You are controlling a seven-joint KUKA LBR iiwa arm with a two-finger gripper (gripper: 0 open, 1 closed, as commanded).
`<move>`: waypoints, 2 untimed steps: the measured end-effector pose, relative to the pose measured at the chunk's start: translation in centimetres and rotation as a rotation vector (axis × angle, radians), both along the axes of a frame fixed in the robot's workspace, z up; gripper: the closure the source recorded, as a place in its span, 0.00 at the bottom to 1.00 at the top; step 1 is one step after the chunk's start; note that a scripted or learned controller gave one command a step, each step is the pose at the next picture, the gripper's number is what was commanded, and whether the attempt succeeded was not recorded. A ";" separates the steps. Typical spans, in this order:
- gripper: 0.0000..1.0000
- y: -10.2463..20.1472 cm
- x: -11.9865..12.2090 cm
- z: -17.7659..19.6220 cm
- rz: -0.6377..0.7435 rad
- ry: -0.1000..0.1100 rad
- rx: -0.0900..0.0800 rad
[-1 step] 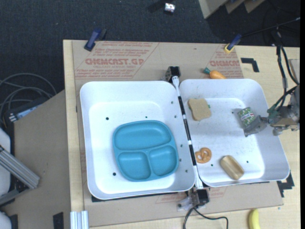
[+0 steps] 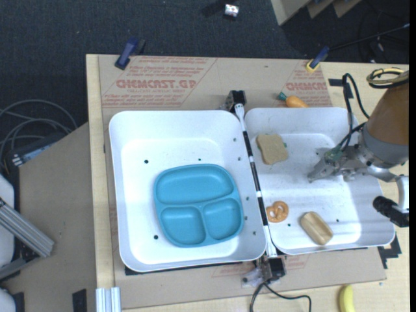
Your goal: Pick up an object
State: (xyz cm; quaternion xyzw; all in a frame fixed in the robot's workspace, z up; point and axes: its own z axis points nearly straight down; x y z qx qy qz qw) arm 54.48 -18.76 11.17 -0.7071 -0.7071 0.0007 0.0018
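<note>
The right bin holds three objects. A tan square slice lies at its back left, a small orange pretzel near its front left, and a tan bread roll at the front middle. My gripper hangs low over the middle of this bin, to the right of the tan slice and above the roll in the view. Its two fingers spread apart toward the left and are open, with nothing between them. The grey arm with its orange band comes in from the right.
The left bin holds a blue divided plate. An orange-tipped item lies on the cardboard behind the right bin. Clamps sit between the bins at the back and front. A black cable runs along the arm.
</note>
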 end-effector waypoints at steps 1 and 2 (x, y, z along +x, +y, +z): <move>0.00 -3.1 3.9 -2.7 0.004 -0.002 0.008; 0.00 -3.1 9.1 -2.7 0.004 -0.003 0.008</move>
